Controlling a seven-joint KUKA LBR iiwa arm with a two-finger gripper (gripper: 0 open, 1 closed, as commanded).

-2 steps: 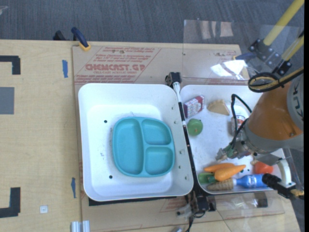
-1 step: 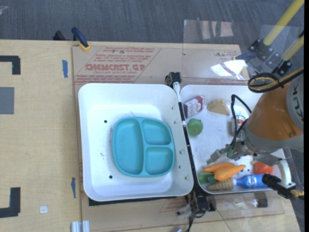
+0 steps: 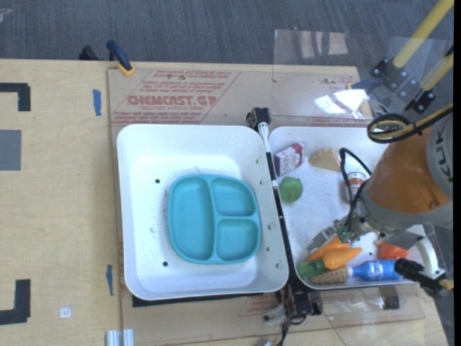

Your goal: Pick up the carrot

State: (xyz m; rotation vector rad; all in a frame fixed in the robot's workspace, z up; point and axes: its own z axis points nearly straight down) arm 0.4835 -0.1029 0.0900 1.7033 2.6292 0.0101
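Overhead view of gripper poised just above orange carrot in right white bin, pincer state impossible to tell, beside left bin holding teal divided plate

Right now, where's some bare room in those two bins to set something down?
Left bin: white floor borders the teal divided plate all round, widest along the far wall. Right bin: a bare patch between the green ball and the arm. Its near edge is crowded: carrot, blue bottle, gripper.

We look down at a slant from one fixed camera above the bench, both white bins in frame.
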